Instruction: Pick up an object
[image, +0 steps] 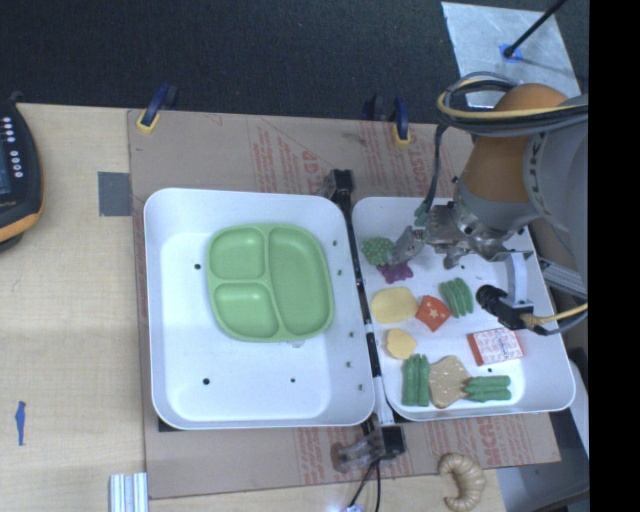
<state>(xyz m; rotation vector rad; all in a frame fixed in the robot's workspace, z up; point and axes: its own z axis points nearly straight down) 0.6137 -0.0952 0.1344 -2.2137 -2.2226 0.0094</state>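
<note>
The right bin (545, 300) holds several toy foods. Among them are a green broccoli (377, 249), a purple piece (398, 269), a yellow piece (392, 304), a red piece (432, 312) and green beans (457, 296). My gripper (408, 243) reaches in from the right and hangs low over the bin's upper left. Its tip sits just right of the broccoli and above the purple piece. Nothing visibly hangs from it.
The left bin (180, 370) carries a green divided plate (270, 280). Nearer the front of the right bin lie a small yellow piece (401, 344), a tan cookie (447, 381), more green pieces (415, 380) and a red-and-white packet (495, 346). A croissant (462, 478) lies on the bench outside.
</note>
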